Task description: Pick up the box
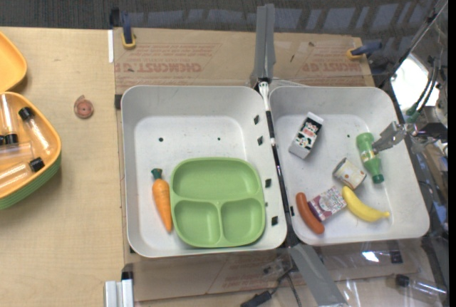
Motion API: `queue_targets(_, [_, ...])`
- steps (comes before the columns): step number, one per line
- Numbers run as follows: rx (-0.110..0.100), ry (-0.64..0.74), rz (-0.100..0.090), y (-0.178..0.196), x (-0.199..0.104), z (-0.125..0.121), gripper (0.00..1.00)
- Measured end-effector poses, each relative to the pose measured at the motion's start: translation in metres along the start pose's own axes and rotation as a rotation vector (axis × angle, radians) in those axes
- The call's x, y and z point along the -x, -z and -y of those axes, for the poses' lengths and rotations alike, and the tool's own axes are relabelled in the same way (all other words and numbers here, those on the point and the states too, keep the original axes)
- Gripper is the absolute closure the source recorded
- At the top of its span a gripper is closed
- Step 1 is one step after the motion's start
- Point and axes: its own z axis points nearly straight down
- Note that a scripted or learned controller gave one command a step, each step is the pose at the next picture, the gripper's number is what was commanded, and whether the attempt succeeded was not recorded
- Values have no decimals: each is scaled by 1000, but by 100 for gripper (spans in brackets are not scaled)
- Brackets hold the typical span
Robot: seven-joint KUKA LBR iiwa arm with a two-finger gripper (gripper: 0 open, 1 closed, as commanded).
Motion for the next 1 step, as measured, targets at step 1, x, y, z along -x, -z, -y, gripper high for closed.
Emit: queue_targets(1, [-1, 156, -1, -93, -80, 35, 0])
